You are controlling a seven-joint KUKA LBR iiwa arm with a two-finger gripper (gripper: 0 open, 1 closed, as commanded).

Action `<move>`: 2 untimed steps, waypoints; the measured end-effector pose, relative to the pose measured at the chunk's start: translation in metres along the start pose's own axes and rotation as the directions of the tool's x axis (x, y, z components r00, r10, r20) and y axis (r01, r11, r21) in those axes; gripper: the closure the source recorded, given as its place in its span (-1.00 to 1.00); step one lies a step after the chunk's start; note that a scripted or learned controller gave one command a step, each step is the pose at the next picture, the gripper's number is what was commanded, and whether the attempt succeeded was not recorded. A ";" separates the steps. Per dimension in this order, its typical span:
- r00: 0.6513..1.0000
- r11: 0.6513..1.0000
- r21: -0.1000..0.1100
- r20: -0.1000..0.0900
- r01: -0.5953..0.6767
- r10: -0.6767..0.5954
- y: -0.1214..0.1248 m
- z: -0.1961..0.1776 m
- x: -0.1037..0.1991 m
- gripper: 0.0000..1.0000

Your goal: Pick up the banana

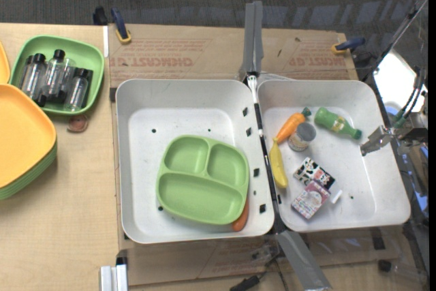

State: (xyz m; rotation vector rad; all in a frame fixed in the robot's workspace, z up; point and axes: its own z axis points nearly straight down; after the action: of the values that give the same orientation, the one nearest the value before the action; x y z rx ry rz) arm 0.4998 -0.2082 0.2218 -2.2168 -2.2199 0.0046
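The yellow banana (277, 163) lies lengthwise along the left wall of the right bin (381, 211), just below an orange carrot (291, 126). My gripper (375, 142) sits at the right bin's right rim, well to the right of the banana, with nothing seen in it. Its tip is small and grey against the rim.
In the right bin there are also a small can (302, 136), a green bottle (336, 121), a cow-patterned carton (315, 174) and a pink packet (308, 201). The left bin (136, 146) holds a green divided plate (203, 178). Left of the bins stand a green tray of bottles (58, 75) and orange plates (24, 146).
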 end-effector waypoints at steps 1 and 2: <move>0.993 0.993 -0.003 0.001 0.114 -0.114 -0.022 -0.023 0.041 -1.00; 0.855 0.855 -0.003 0.001 -0.519 0.519 -0.016 -0.017 0.064 -1.00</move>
State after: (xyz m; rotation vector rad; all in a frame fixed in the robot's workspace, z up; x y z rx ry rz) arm 0.4837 -0.1444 0.2391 -2.7368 -1.5424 0.0053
